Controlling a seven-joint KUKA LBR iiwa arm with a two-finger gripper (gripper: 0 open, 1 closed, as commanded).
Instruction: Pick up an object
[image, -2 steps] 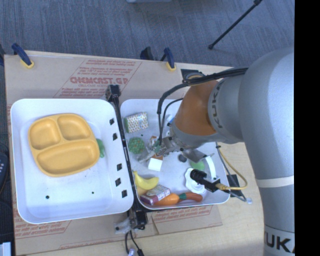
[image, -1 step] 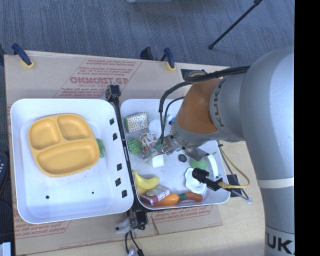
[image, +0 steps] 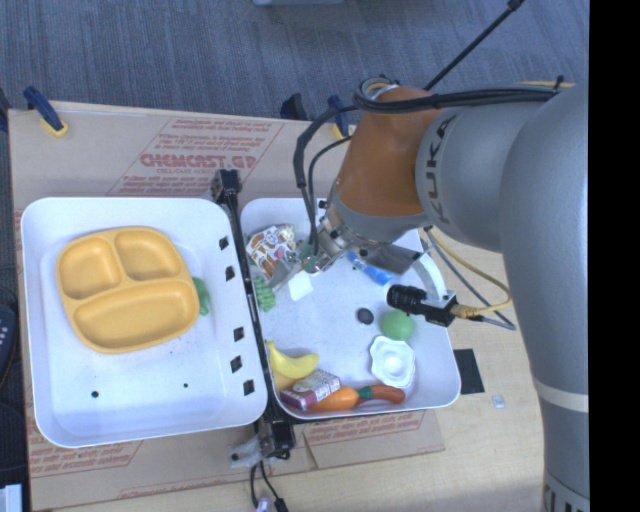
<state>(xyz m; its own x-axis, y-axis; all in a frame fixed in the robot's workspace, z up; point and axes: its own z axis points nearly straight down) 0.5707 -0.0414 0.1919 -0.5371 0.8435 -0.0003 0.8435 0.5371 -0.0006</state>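
Pick not done yet, as far as visible. The arm (image: 470, 180) reached in from the right over the right bin (image: 440, 385), w/ the gripper (image: 318, 258) low near that bin's upper-left area, just beside a printed snack packet (image: 270, 245). Couldn't tell if the jaws were spread or pressed together; too small and dark. Nothing showed between them, so no grasp to claim. Judged stage: approach or descent onto something near the packet; closing and lifting were left.

Candidate objs all lay in the right bin: the snack packet at upper left, a green ridged item (image: 263, 293) at the left wall, a small white piece (image: 300, 288) just below the gripper, a banana (image: 292, 362) lower left, a carrot (image: 336, 400) and a dark wrapped bar (image: 312, 386) along the bottom edge, a white fried-egg toy (image: 391, 360), a green ball (image: 397, 325), a small dark disc (image: 365, 316), and a blue item (image: 372, 271) under the wrist.

Left bin (image: 60, 420) held a yellow divided tray (image: 125, 288), w/ a bit of green (image: 203, 297) touching its right edge.
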